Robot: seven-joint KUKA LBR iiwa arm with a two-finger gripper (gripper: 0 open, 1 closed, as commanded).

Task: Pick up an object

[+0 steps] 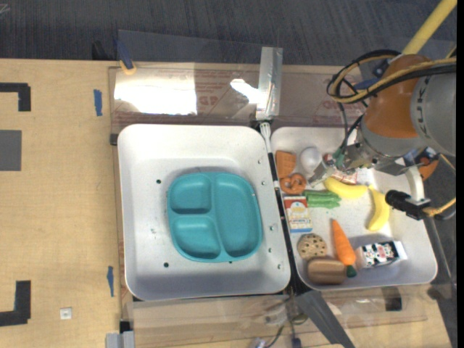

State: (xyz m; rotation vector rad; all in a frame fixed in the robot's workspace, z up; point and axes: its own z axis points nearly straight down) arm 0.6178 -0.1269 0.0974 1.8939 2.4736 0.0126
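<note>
The right bin (420, 263) holds several toy foods: a yellow banana (377, 210), a carrot (343, 243), a green pod (322, 200), a cookie (312, 246), a brown bun (326, 270), a cow-patterned carton (380, 253), a small red-and-white box (297, 213), a pretzel (293, 183) and a white egg (310, 156). My gripper (336, 163) hangs low over the upper middle of this bin. It is just right of the egg and above the banana's left end. The grey arm with its orange band (395, 107) reaches in from the upper right.
The left bin (145, 158) carries a teal divided plate (215, 216). A clear panel (188, 85) and a metal bracket (270, 78) stand behind the bins. Black and yellow cables (355, 78) loop near the wrist. Wooden bench surface lies to the left.
</note>
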